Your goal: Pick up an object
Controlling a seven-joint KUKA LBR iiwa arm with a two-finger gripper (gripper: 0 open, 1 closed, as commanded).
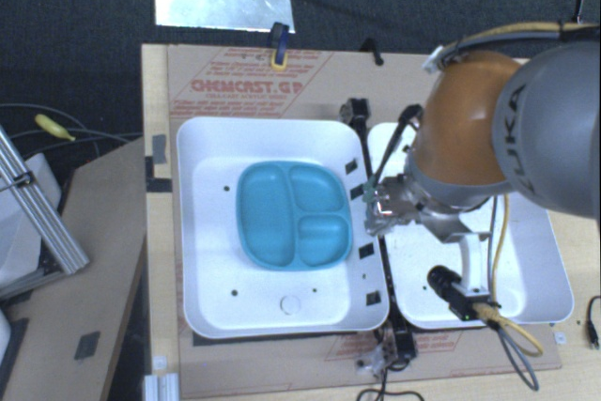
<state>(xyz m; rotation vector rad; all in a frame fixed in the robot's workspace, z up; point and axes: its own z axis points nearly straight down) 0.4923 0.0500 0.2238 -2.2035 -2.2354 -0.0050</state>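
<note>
Blue sectioned tray (291, 214) lies flat at centre of left bin (202, 202). Claw (378, 213) low at the divide between bins, just right of tray; grip state cannot tell. Arm (488, 122) overhangs right bin (549, 286). Both bins on worktop (225, 75).

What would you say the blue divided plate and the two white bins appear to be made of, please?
The blue divided plate looks like moulded plastic: uniform colour, rounded compartment ridges, a soft sheen rather than a ceramic gloss. The left bin and right bin also seem plastic, smooth and semi-glossy with rounded, formed corners, though coated metal cannot be ruled out.
</note>
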